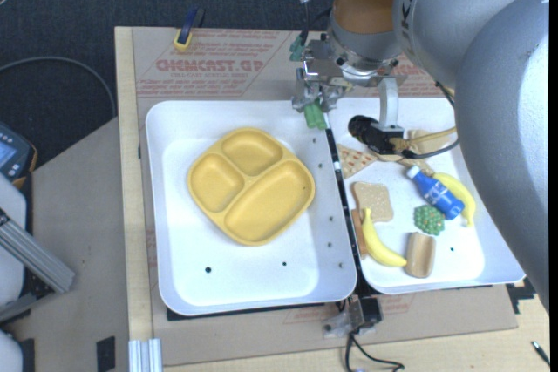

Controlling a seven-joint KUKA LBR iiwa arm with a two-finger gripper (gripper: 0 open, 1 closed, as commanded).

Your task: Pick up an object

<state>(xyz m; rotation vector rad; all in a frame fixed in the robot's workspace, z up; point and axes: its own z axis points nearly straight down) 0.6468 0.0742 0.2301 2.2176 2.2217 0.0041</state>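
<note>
Camera view: gripper [316, 104] hanging over the far edge where the two bins meet, nothing seen between its tips, opening impossible to tell. In the left bin [166, 187], a yellow divided plate [251, 185] near the middle. In the right bin [488, 261], candidates to lift: banana [380, 245] near the front edge, blue bottle [436, 192], toast slice [375, 200], green piece [428, 219] (all close together). Judged: approach step, no grasp yet. Next: shifting over one object, descending between neighbours, closing squarely
</note>
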